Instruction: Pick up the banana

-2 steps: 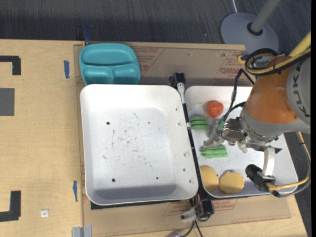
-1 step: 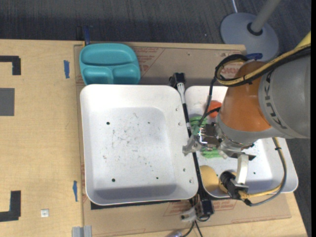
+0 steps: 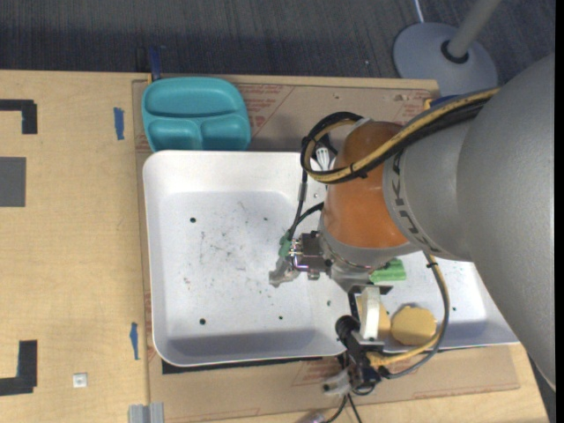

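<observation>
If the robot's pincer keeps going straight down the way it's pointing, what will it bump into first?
Probably the bare floor of the white bin. The arm hangs over the bin, pointing down, and hides the pincer's tip, so exact depth is unclear. A yellow thing, maybe the banana, lies off to the side.

Grey arm with orange band reaches in from right over white bin; yellowish object lies beside arm at bin's lower right; teal divided tray sits just above bin on cardboard bench
</observation>
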Robot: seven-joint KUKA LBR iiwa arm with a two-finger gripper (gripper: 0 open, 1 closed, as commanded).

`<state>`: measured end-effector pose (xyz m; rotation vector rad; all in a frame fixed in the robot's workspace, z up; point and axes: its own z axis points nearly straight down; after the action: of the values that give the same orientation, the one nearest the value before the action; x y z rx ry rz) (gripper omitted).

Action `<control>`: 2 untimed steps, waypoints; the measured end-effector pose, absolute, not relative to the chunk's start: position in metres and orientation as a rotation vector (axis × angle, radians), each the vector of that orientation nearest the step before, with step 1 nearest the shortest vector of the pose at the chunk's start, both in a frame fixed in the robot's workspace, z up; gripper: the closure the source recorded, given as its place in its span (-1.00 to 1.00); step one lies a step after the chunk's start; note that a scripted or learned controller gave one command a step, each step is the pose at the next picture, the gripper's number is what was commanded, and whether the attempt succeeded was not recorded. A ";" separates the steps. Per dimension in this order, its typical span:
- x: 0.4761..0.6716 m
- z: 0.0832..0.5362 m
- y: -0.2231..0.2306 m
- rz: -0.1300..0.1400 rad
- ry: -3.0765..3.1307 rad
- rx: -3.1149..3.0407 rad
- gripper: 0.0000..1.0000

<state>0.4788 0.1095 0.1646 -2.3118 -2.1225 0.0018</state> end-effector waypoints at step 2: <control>0.479 0.086 0.218 -0.001 -2.493 -1.909 -1.00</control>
<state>0.4792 0.2181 0.0858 -1.9089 -2.4928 -0.0008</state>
